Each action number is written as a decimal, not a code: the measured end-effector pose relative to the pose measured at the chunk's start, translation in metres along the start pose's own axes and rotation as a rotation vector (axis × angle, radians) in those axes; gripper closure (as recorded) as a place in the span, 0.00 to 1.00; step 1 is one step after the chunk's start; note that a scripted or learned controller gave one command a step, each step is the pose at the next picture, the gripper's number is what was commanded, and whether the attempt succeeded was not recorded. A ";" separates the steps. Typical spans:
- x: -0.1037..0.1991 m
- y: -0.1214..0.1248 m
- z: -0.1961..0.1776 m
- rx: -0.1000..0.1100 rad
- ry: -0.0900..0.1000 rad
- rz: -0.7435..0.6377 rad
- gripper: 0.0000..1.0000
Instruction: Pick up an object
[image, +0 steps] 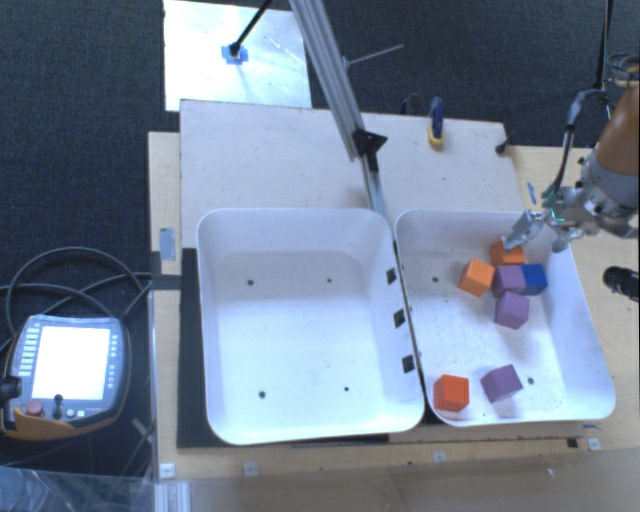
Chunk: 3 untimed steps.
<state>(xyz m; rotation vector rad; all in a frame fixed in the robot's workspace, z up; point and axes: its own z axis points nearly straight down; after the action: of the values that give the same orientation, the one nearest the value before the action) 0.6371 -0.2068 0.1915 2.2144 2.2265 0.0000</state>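
Several small cubes lie in the right bin (590, 395). At its far right an orange cube (477, 276), a second orange cube (503, 255), a purple cube (509, 279) and a blue cube (535, 279) sit bunched together, with another purple cube (512, 309) just in front of them. Near the front rim rest a red-orange cube (451, 392) and a purple cube (501, 382). My gripper (540, 234) hovers above the bin's far right corner, just behind the bunch. It is open, with nothing between its fingers.
The left bin (215, 330) adjoins the right one along a shared rim with black clips. A slanted metal pole (335, 85) crosses the back board. A teach pendant (65, 375) with its cable lies off the bench at left.
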 end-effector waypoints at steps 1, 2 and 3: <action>-0.005 0.009 0.053 0.003 0.001 0.001 0.00; -0.005 0.009 0.102 0.000 0.000 0.000 0.00; -0.005 0.011 0.089 -0.004 -0.002 -0.004 1.00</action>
<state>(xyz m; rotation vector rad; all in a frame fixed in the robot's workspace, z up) 0.6480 -0.2113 0.1024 2.2076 2.2278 0.0021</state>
